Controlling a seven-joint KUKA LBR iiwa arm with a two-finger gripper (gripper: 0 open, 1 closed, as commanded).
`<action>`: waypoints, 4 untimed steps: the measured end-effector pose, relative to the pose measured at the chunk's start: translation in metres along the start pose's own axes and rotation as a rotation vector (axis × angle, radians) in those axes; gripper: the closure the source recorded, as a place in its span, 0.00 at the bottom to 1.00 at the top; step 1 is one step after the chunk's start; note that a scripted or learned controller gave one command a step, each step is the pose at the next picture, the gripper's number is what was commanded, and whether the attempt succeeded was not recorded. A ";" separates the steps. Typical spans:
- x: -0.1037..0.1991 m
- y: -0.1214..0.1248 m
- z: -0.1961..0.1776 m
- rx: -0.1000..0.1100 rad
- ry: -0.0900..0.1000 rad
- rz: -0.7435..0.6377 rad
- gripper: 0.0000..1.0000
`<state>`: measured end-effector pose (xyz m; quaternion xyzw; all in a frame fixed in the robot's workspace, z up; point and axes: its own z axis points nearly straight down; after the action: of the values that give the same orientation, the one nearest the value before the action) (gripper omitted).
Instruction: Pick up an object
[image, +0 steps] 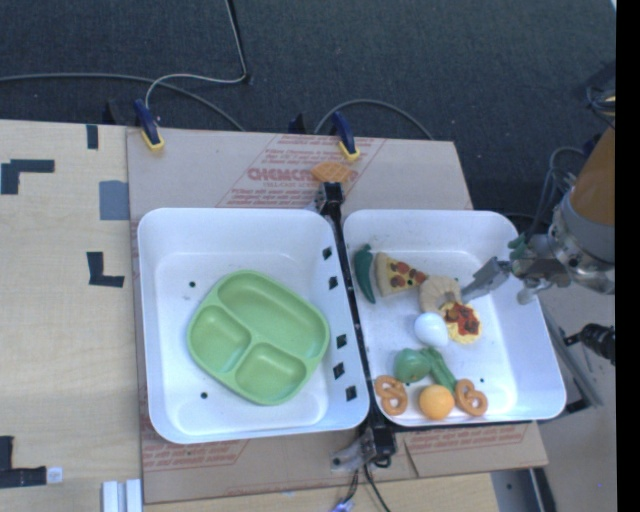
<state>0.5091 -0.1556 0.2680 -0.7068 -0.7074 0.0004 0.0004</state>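
Cardboard backs two white bins; the right bin (520, 330) holds toy food. At its three o'clock side the gripper (478, 283) reaches in, empty, its opening impossible to judge. Approach step: next, descend onto the pizza topping (462, 322) just below.

The right bin (520, 330) is crowded down its left and middle: a pizza slice (398, 275) and green pepper (363, 274) near the divider, a white egg (431, 327) and small pizza round (462, 321) at the centre, and broccoli (420, 364), an orange (436, 402) and two pretzels (391, 395) along the front wall, leaving bare floor only along its right side and back-right corner. The gripper (478, 282) itself reaches in over that bin's middle from the right. In the left bin (165, 300), the green divided plate (260, 337) takes up the centre, with open strips of floor all round it, widest along the back wall.
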 end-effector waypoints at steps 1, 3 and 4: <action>0.025 -0.020 0.132 0.004 0.002 0.000 0.00; 0.041 0.041 0.181 -0.007 -0.002 -0.001 0.00; 0.053 0.134 0.182 0.007 -0.007 0.000 0.00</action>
<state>0.6432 -0.1024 0.0856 -0.7066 -0.7076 0.0054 0.0005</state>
